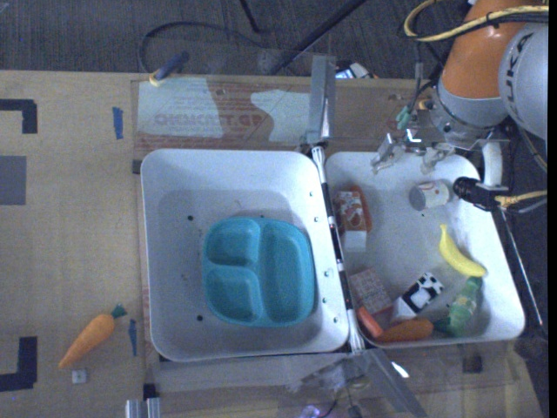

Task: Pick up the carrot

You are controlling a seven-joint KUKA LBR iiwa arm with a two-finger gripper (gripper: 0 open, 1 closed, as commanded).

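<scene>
**Carrot on the bench, arm over the far bin**

Carrot [88, 339] lies on the bare wooden bench, outside both bins, off the lower-left corner of the left bin [165, 181]. It is a small toy-like piece: a smooth orange body that tapers to a blunt tip pointing down and away from the left bin, with a short dark-green tuft at the end nearer that bin. It rests at a slant, touching nothing else.

Inside the left bin sits a blue divided tray [258, 270], with three compartments.

The gripper [409, 151] hangs over the upper part of the right bin [513, 312], on the far side of the left bin from the carrot and well apart from it. Its fingers look spread and nothing sits between them.

In the right bin, a yellow banana [458, 254] lies toward the side away from the left bin, and a second orange carrot-like piece [406, 330] rests along the lower edge, near the wall shared with the left bin.
</scene>
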